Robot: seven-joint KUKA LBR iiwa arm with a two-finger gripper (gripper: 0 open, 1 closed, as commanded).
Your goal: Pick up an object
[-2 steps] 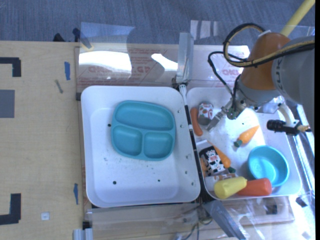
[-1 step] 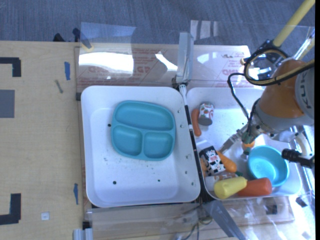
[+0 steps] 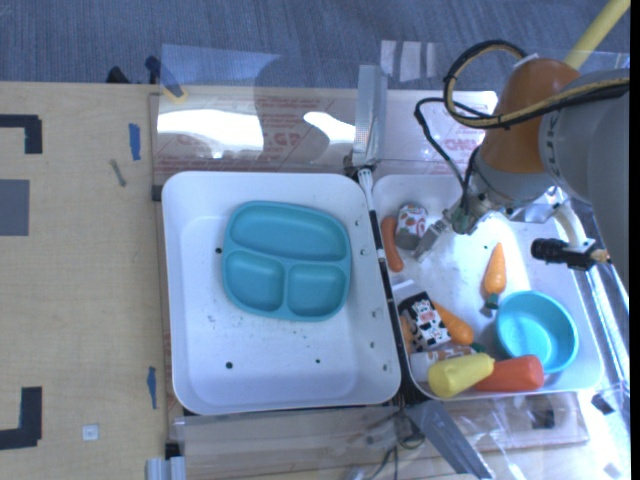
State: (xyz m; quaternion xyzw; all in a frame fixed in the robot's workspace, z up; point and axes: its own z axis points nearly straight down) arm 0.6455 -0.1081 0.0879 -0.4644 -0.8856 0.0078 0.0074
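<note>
My gripper (image 3: 436,234) hangs low in the upper left part of the right bin (image 3: 452,273), coming down from the grey arm with the orange band (image 3: 525,118). Just to its left lies a small grey and red can-like object (image 3: 409,224); whether they touch is unclear. An orange carrot (image 3: 391,250) lies against the bin's left wall below the can. Another carrot (image 3: 494,270) lies to the gripper's lower right. Near the front sit a black and white cow-patterned box (image 3: 426,324), a third carrot (image 3: 456,324), a yellow piece (image 3: 460,373) and a red piece (image 3: 516,372).
A blue bowl (image 3: 537,330) stands at the right bin's front right. The left bin (image 3: 190,348) holds a blue divided plate (image 3: 287,259). Black cables (image 3: 460,78) loop above the arm. A clear panel (image 3: 250,118) stands behind the bins.
</note>
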